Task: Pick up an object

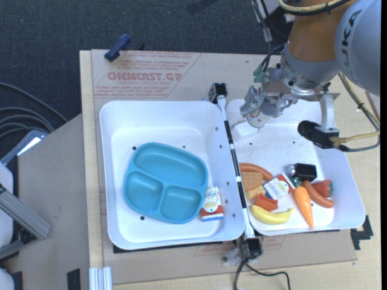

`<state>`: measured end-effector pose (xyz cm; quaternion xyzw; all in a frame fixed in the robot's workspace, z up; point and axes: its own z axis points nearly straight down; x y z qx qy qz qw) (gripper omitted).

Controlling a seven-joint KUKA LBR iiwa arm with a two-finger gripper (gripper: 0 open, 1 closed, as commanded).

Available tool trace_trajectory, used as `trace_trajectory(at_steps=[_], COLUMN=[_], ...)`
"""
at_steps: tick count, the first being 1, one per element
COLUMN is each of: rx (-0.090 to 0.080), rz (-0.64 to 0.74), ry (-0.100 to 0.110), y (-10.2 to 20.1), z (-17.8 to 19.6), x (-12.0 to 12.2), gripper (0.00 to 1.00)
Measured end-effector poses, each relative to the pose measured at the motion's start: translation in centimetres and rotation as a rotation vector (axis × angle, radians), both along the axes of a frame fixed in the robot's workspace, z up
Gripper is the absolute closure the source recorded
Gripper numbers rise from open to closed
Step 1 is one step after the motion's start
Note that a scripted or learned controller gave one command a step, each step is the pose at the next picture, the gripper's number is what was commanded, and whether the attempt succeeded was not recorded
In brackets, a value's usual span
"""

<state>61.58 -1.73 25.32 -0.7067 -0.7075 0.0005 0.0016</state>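
Observation:
My gripper (259, 112) hangs over the far left corner of the right bin (279, 142), above bare white floor. Toy food lies heaped at that bin's near side, well short of the gripper: a yellow banana (271, 215), an orange carrot (304, 205), a red sausage (318, 194), an orange-brown slice (253, 173), a small white carton (278, 187) and a black block (305, 171). In the left bin (112, 113) lie a blue divided plate (164, 182) and a small juice box (211, 202) at its near right.
The raised divider (232, 156) between the bins runs just left of the gripper. A black clip (216, 91) sits at its far end. A black fitting (315, 133) on the arm juts over the right bin. Cardboard (145, 74) lies behind the bins.

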Motion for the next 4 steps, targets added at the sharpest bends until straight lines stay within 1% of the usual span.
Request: trace_trajectory(at_steps=[1,2,3,4], rx=[0.0,0.0,0.0,-0.002], rz=[0.0,-0.002,0.0,-0.002], ry=[0.001,0.001,0.001,-0.004], y=[1.4,1.4,3.6,1.6], z=[1.1,1.4,1.5,1.1], x=[-1.3,-4.3,-5.6,-4.0], gripper=[1.0,1.0,1.0,1.0])
